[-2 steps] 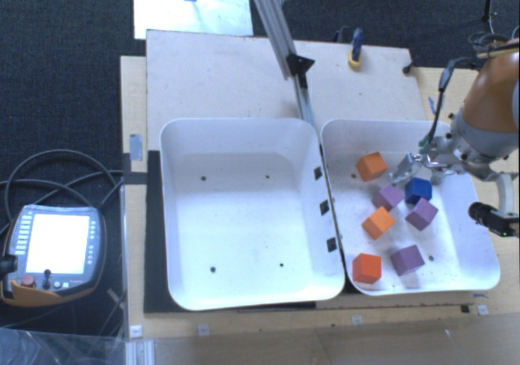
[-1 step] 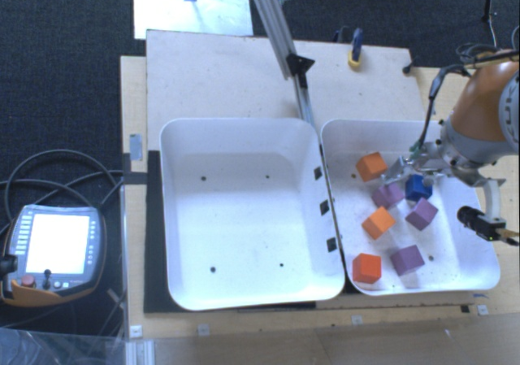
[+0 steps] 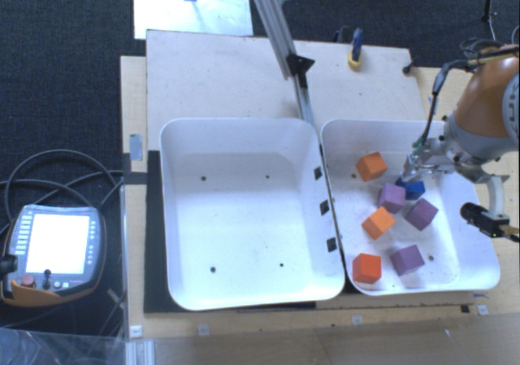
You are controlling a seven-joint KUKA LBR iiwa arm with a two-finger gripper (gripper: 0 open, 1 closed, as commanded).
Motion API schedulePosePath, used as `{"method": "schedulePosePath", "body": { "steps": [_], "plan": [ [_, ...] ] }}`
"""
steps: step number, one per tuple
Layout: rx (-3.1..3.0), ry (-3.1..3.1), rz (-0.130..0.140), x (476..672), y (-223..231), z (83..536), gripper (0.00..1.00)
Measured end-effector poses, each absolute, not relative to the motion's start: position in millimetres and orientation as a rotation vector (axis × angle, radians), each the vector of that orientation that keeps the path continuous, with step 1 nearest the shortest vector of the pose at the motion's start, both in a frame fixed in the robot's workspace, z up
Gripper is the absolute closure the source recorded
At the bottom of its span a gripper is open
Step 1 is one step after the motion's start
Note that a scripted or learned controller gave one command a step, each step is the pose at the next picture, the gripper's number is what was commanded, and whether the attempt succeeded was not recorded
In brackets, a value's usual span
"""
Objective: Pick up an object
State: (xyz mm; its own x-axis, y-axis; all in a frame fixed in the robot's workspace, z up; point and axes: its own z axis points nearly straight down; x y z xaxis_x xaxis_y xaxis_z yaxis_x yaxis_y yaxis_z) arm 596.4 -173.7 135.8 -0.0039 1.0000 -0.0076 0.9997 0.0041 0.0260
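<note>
White right bin (image 3: 479, 274), tool (image 3: 412, 176) over blue cube (image 3: 415, 189) mid-cluster, finger state unclear, near far rim.

Your arm (image 3: 487, 103) enters from the right edge of the view, its orange band uppermost and the grey wrist section just below it, angled down and to the left. Your claw (image 3: 416, 170) hangs at the lower-left end of the wrist, pointing downward; cables run along the arm's upper side toward the wrist
</note>
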Motion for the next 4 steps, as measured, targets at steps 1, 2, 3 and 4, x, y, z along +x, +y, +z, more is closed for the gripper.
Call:
{"method": "schedulePosePath", "body": {
  "steps": [1, 2, 3, 4],
  "plan": [
    [2.213, 2.222, 0.005, 596.5, -175, 180, 1.0],
    [2.212, 2.222, 0.006, 598.3, -176, 224, 1.0],
    [2.212, 2.233, 0.002, 586.0, -121, 216, 1.0],
    [2.21, 2.234, 0.005, 587.1, -63, 217, 1.0]
  ]
}}
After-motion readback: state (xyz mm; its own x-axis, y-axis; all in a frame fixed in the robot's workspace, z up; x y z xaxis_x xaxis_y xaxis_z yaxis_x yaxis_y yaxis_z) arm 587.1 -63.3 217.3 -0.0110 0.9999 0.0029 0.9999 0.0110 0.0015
